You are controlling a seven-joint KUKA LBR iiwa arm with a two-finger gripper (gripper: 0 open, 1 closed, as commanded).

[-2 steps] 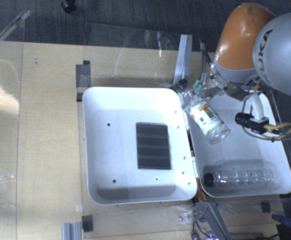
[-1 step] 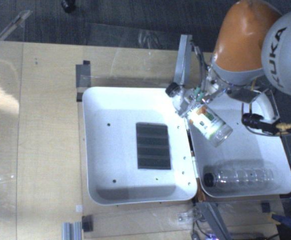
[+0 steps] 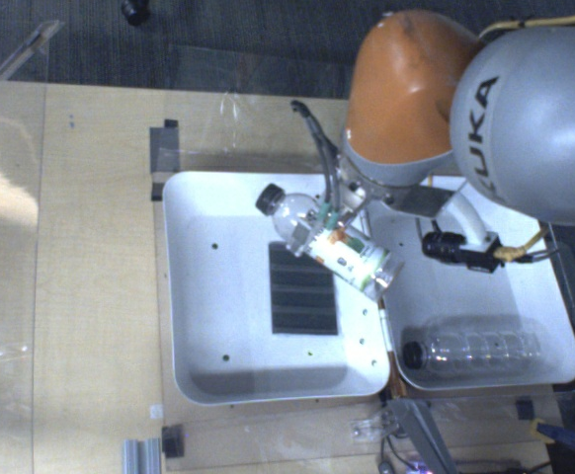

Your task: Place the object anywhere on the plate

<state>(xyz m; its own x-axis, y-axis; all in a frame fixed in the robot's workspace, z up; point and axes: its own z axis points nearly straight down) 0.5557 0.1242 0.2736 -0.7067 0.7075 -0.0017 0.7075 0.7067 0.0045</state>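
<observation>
Closest to the camera is the arm (image 3: 485, 97), grey with an orange band, coming from the right. Below it the gripper (image 3: 335, 227) is closed on a clear bottle (image 3: 322, 237) with black cap, held tilted above the left bin (image 3: 199, 344). Another clear bottle (image 3: 470, 349) lies in the right bin (image 3: 564, 363).

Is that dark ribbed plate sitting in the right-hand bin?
No, the plate lies on the floor of the left bin; the right bin holds a clear bottle.

A clear plastic bottle (image 3: 473, 349) lies on its side in the right bin (image 3: 564, 309).
</observation>
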